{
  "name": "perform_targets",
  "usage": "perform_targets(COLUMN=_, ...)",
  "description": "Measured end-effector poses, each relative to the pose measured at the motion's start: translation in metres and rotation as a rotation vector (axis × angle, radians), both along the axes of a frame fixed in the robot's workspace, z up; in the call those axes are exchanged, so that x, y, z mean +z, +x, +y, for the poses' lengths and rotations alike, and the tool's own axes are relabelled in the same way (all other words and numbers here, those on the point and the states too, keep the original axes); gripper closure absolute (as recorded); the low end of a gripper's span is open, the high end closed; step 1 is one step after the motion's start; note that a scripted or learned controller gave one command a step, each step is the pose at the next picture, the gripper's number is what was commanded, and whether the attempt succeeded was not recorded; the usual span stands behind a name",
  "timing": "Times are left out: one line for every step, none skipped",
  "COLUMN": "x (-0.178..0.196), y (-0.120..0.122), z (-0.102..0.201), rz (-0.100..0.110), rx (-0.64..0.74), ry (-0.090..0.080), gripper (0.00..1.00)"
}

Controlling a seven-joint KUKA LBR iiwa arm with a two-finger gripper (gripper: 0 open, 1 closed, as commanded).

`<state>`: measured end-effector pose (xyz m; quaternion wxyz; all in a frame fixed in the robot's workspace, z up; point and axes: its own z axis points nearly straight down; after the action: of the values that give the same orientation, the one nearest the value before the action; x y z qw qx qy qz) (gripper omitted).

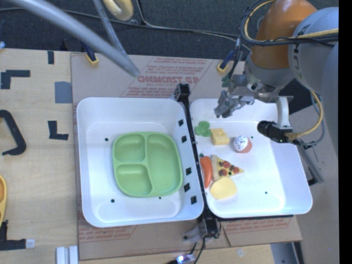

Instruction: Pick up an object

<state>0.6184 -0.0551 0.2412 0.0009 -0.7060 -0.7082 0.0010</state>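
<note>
The right white bin [280, 188] holds several toy foods: a green piece [202, 128], a yellow cheese block [219, 137], a white and orange ball [241, 143], an orange carrot [207, 169], a pizza slice [227, 168] and a pale yellow piece [223, 188]. My gripper [224, 108] hangs over the bin's far left corner, above and just beyond the green piece and cheese block. Nothing shows between its fingers.
The left white bin [93, 120] holds a green divided tray [147, 164]. A black divider clamp [183, 95] joins the bins at their shared wall. A grey pole [71, 23] slants across the upper left. Cables run around the wrist on the right.
</note>
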Motion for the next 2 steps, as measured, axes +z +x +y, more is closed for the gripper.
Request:
perform_targets(x=-0.010, y=-0.008, z=0.044, rz=0.000, rx=0.001, ry=0.001, gripper=1.00)
perform_targets(x=-0.003, y=-0.016, z=0.093, rz=-0.001, rx=0.003, ry=0.001, gripper=1.00)
